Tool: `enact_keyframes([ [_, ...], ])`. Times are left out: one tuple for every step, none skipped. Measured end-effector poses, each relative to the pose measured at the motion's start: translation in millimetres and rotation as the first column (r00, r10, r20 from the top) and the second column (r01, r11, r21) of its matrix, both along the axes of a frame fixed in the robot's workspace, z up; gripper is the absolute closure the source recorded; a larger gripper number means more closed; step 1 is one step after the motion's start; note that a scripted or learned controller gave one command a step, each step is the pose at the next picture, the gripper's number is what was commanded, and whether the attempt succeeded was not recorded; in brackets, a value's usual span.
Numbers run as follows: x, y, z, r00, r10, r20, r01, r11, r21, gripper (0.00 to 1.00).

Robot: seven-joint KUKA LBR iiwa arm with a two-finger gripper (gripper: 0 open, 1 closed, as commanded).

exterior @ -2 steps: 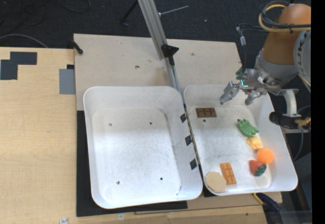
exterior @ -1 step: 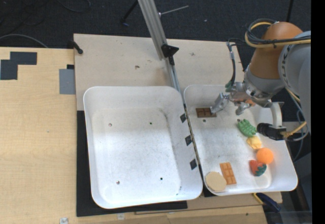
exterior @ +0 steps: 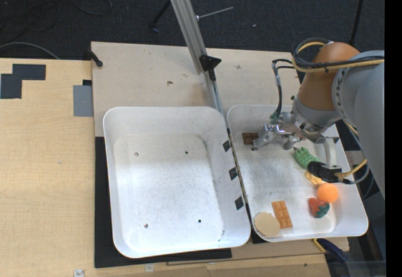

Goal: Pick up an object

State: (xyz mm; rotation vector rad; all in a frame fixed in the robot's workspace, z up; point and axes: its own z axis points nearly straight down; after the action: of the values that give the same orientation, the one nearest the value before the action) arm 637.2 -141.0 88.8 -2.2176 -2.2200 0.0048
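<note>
The gripper [exterior: 259,141] hangs low in the right bin [exterior: 352,228] beside a brown block [exterior: 249,138], its grip impossible to judge, so nothing looks lifted and the pick remains undone.

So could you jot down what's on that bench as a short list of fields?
arm: reaches in from the right over the right bin
gripper: low, beside a small brown block
right bin items: green toy, orange ball, red strawberry-like toy, orange waffle piece, tan disc
left bin: white, speckled
</note>
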Motion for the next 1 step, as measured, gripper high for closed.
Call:
enact_keyframes([
  [0.7, -0.7, 12.6, 1.0, -0.001, 0.003, 0.001, 1.0, -0.001, 1.0],
])
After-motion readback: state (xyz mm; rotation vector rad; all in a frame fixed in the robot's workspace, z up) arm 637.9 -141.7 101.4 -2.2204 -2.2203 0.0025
